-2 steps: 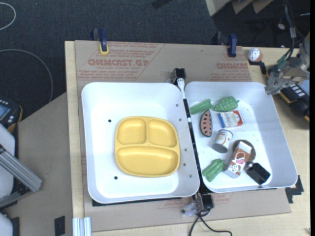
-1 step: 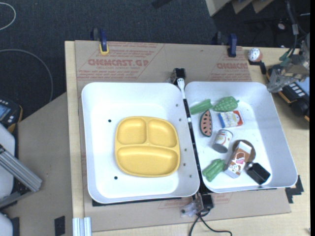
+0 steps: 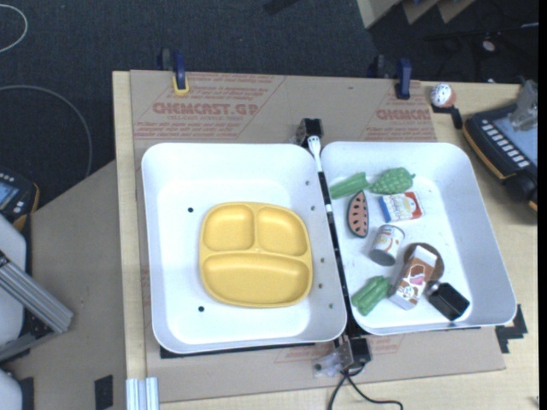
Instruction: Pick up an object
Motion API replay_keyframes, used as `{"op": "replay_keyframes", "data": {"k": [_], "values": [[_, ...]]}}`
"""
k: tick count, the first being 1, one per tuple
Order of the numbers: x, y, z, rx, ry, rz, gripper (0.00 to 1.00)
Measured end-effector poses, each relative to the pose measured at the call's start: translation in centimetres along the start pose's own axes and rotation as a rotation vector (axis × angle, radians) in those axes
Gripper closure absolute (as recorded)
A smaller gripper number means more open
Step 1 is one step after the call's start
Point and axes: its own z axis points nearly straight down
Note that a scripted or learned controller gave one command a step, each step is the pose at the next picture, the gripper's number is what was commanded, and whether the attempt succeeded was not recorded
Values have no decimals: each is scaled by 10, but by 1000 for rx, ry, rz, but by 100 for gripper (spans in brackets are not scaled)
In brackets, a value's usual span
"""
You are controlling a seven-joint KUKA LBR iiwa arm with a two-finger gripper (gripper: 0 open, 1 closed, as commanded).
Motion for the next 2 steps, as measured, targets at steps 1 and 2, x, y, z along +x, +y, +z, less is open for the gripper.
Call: {"op": "replay_keyframes", "data": {"k": [1,2], "values": [[-8,-51,-81,6,-1,6,100],[-30,-90,-57,23,6,7,100]]}}
